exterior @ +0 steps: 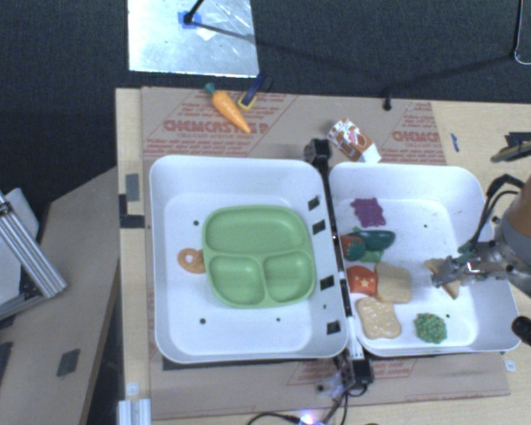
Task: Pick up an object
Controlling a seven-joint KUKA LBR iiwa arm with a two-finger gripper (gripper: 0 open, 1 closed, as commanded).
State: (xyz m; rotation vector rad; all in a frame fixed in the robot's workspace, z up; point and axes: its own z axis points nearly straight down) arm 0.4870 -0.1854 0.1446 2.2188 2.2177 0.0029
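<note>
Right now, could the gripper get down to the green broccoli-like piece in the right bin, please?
Probably yes: the green piece lies apart from the other toys, with bare bin floor around it, just below the gripper.

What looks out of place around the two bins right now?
Two things lie outside the bins on the cardboard behind them: a toy carrot beyond the left bin, and a small printed packet tilted near the right bin's back edge.

The grey arm (pixel 529 224) reached in from the right edge of the camera view, its wrist lowered and its gripper (pixel 449 274) pointed leftward, low over the right-hand side of the bench, with dark cables looping up behind the wrist.
</note>
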